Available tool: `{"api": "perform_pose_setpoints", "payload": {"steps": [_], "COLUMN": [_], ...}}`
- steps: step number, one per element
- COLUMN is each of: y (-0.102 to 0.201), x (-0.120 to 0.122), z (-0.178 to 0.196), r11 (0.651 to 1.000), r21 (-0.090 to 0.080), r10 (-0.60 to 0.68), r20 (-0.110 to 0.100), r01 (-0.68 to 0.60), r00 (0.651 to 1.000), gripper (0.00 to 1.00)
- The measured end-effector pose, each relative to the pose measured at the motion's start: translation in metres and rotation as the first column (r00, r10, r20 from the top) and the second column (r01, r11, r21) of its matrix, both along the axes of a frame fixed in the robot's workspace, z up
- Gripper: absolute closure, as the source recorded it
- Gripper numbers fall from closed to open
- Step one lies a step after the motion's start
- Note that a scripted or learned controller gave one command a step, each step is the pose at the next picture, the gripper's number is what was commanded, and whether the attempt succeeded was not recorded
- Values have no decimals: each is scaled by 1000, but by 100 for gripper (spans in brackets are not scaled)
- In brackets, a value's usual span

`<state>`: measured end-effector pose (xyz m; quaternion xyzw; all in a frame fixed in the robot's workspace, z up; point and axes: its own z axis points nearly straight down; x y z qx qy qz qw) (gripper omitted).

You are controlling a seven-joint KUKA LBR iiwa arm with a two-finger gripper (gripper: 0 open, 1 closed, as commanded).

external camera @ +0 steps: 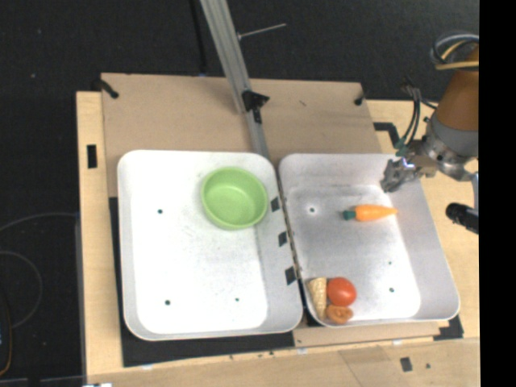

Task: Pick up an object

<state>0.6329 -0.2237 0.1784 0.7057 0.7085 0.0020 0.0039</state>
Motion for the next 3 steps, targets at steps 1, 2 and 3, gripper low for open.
{"api": "perform_pose_setpoints", "payload": {"steps": [1, 2, 3], "y": [-1, 54, 102], "x": [1, -23, -29], "z": [26, 35, 44], "r11": [1000, 1000, 1000], "r21": [1, 3, 5], "r10": [2, 2, 3], "r20": [-6, -7, -7], "r01": [-2, -2, -3], "r00": [1000, 1000, 1000], "gripper": [100, 100, 100]}}
